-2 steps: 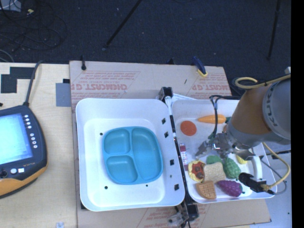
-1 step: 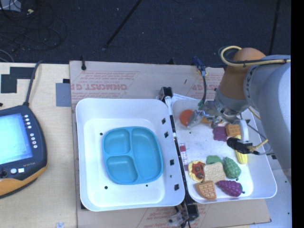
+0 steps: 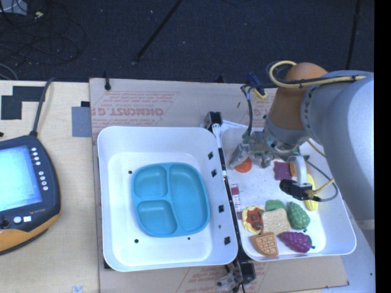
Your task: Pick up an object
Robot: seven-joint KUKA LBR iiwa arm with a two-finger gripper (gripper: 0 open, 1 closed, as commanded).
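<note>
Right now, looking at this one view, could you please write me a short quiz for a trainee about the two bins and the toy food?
1. True or false: the blue divided plate lies in the right bin.
2. Which toy lies nearest the pincer?
A. purple grapes
B. waffle
C. small red piece
3. Fill in: the plate has ___ compartments.

Key
1. False. It lies in the left bin; the toy food is in the right one.
2. C. The red piece lies just beside the pincer, while grapes and waffle lie at the bin's near edge.
3. Three.
</note>
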